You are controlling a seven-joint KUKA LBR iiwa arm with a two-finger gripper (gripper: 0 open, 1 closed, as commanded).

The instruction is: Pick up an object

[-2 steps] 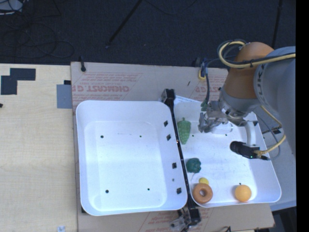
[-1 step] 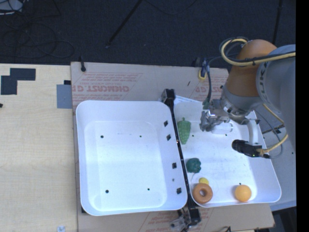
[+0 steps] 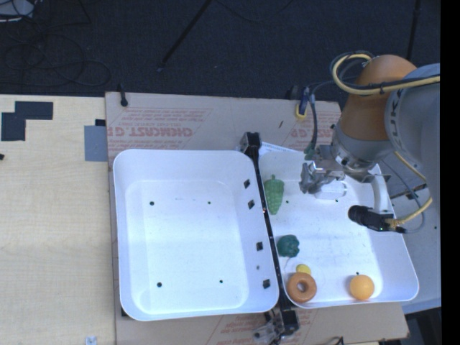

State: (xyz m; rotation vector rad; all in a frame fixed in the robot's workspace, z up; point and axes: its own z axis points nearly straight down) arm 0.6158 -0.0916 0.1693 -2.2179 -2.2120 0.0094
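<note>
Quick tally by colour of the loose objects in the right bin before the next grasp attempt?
Green: 2, light green toy and dark green toy
Orange: 2, ring-shaped doughnut toy and orange ball
Yellow: 1, small yellow piece
Total: 5

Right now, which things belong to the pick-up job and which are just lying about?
Job:
gripper, above the right bin
green pepper-like toy
dark green lump
donut
small yellow piece
orange ball

Lying about:
left bin
cardboard sheet
cables on the dark floor
</note>
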